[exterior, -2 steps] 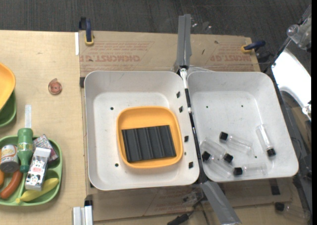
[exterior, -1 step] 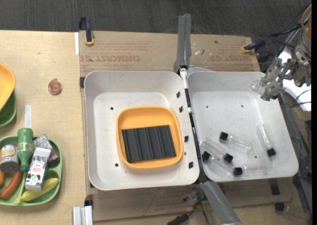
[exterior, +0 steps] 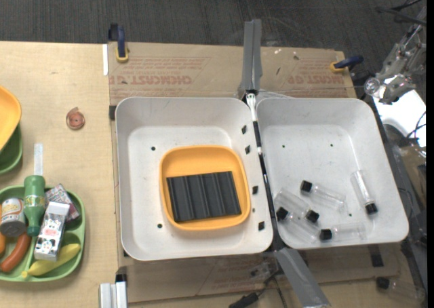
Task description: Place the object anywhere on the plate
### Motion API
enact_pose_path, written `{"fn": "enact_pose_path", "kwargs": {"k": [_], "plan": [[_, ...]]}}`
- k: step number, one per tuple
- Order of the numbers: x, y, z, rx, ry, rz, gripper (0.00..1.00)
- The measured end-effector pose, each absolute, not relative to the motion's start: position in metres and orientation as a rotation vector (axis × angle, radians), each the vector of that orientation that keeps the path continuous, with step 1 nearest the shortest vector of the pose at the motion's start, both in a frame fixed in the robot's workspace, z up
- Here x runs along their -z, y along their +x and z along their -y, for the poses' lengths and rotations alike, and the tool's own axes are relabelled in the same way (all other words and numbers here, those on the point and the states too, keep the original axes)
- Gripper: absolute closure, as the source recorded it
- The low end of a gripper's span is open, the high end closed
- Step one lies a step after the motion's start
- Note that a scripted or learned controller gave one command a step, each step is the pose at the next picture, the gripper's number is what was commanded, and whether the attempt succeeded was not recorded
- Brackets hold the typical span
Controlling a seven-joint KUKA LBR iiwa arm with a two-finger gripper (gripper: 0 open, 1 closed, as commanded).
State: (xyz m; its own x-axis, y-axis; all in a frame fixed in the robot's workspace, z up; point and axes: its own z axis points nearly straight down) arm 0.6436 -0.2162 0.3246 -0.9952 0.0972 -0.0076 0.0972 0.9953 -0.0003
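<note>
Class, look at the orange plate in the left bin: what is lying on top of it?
A dark ribbed rectangular object lies flat on the orange plate, covering most of its floor. That covered floor is hidden.

We see two bins side by side on the tabletop [exterior: 61,83]. The left bin [exterior: 135,123] holds a square plate [exterior: 203,156] at its middle, with a ribbed pad [exterior: 203,197] lying on it. The right bin [exterior: 319,123] holds several capped vials [exterior: 320,194] gathered in its near half. Far left on the tabletop sits a tray [exterior: 71,256] of toy food, behind it a small disc [exterior: 76,119].
</note>
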Motion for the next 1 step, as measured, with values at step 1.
{"fn": "enact_pose_path", "kwargs": {"k": [1], "plan": [[-0.1072, 0.5605, 0.1944, 0.0, -0.029, -3.139, 1.0]]}}
